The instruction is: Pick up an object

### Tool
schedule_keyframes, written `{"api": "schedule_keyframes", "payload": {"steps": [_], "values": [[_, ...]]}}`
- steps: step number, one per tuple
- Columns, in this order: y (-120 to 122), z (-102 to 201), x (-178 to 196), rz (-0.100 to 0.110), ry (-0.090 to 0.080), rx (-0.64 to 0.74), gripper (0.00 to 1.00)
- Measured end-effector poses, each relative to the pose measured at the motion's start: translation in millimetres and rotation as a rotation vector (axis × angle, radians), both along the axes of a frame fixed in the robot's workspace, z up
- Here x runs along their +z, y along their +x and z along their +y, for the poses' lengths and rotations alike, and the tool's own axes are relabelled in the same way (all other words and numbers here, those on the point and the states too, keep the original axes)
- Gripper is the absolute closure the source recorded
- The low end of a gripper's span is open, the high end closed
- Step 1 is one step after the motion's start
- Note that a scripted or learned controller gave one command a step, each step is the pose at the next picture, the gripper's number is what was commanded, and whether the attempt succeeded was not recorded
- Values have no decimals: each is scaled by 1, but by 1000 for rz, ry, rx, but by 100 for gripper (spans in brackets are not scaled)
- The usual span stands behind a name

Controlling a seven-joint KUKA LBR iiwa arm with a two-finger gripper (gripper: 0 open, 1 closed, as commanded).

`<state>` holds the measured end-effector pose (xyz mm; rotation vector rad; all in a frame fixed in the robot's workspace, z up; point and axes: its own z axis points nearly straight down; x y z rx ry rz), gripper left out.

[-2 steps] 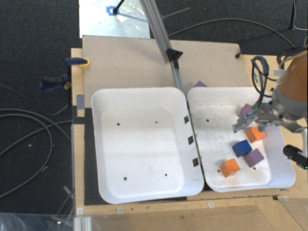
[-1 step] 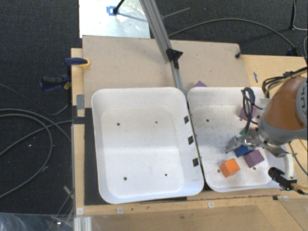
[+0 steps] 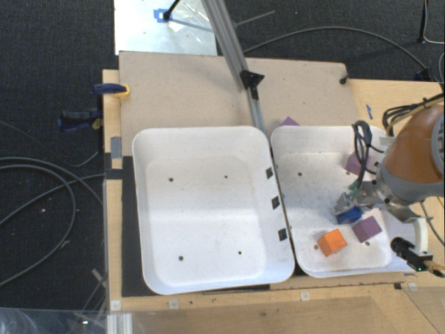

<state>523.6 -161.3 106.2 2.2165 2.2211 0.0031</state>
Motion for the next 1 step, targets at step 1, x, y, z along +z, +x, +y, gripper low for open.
{"api": "schedule_keyframes", "payload": {"steps": [1], "values": [[16, 53, 15, 1, 4, 9, 100]]}}
